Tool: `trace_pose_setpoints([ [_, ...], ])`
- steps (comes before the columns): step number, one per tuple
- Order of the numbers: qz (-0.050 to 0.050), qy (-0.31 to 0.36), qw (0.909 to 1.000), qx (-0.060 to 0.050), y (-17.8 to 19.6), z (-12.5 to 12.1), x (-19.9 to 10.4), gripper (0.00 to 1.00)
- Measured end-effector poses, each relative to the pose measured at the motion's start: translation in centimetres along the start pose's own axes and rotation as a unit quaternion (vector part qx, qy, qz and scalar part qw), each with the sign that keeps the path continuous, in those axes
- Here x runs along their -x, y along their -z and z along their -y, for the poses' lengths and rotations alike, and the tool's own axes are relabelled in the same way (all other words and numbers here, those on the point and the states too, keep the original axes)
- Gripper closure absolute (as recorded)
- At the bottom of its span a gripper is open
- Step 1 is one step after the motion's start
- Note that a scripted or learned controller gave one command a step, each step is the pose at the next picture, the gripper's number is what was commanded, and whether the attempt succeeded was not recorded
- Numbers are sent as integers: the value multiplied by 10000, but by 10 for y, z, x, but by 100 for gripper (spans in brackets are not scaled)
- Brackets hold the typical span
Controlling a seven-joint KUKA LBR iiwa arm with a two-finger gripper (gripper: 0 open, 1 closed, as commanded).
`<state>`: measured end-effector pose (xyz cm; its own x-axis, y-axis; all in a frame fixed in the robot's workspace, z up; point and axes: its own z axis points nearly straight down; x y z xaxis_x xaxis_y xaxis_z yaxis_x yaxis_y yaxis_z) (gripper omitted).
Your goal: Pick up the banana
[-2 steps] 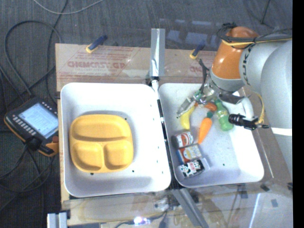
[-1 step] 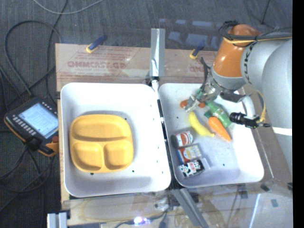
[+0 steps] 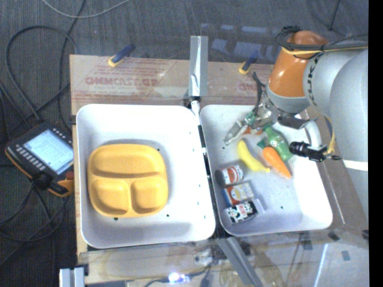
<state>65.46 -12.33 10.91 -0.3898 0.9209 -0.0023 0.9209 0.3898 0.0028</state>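
Banana (image 3: 252,158) lying near the middle of the right bin (image 3: 311,211), slanted, carrot (image 3: 277,161) just beside it toward the right edge. Gripper (image 3: 237,133) hanging just above the banana's upper end, toward the bin's back edge, fingers spread, nothing between them. Three small cans (image 3: 239,193) nearer the front edge. Yellow tray (image 3: 127,179) in the left bin (image 3: 96,232).

Smooth yellow plastic tray (image 3: 127,186) lies in a glossy white bin (image 3: 179,220); banana (image 3: 252,158) looks smooth, matt.
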Motion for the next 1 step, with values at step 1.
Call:
trace_pose_setpoints([
  [1, 43, 377, 9993, 46, -19, 45, -31, 0],
])
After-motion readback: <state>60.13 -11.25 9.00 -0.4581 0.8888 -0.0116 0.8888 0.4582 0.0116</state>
